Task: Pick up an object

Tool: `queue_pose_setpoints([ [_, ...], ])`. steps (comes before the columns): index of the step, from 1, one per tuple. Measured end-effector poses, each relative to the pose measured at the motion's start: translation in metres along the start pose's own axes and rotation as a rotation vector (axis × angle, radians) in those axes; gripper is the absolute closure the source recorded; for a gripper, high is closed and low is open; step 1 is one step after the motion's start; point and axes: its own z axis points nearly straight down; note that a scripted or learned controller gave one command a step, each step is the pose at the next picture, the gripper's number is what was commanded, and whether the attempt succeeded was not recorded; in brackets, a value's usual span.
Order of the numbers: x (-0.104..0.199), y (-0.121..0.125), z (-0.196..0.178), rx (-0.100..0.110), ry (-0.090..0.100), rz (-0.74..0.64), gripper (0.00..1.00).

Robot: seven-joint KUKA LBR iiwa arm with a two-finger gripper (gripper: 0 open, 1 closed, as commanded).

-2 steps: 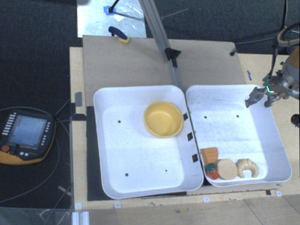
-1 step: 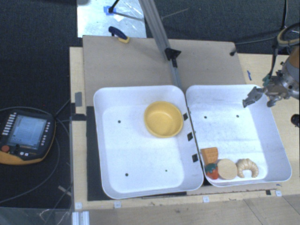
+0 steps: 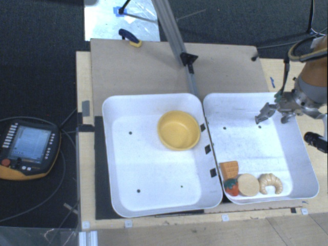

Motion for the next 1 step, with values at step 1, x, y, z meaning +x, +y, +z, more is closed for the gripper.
queue_pose_setpoints([
  [1,-0.0091,0.0035,0.0531,0.0,0.0,0.001,0.0],
])
